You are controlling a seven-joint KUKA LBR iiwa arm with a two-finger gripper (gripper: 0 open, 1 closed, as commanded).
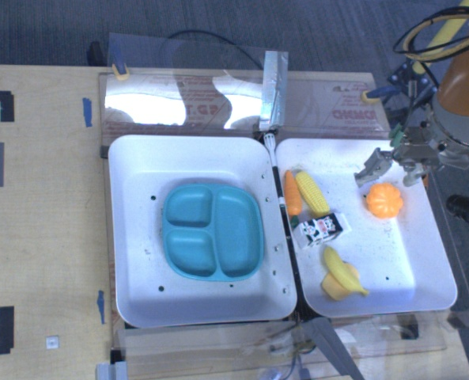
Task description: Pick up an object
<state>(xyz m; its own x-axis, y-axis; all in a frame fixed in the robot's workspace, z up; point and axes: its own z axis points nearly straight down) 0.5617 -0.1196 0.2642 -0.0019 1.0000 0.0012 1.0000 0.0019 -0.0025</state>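
Camera view: small orange pumpkin [383, 200], ribbed and round, in right bin [432, 279].

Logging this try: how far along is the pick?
Done: the arm has reached over the right-hand white bin, with the two-finger gripper above the small orange pumpkin-shaped toy. In hand: nothing shows between its fingers; the pumpkin lies on the bin floor. Left: the grasp and lift. The yellow corn cob, orange carrot, black-and-white carton and yellow banana lie untouched; the blue divided plate sits in the left bin.
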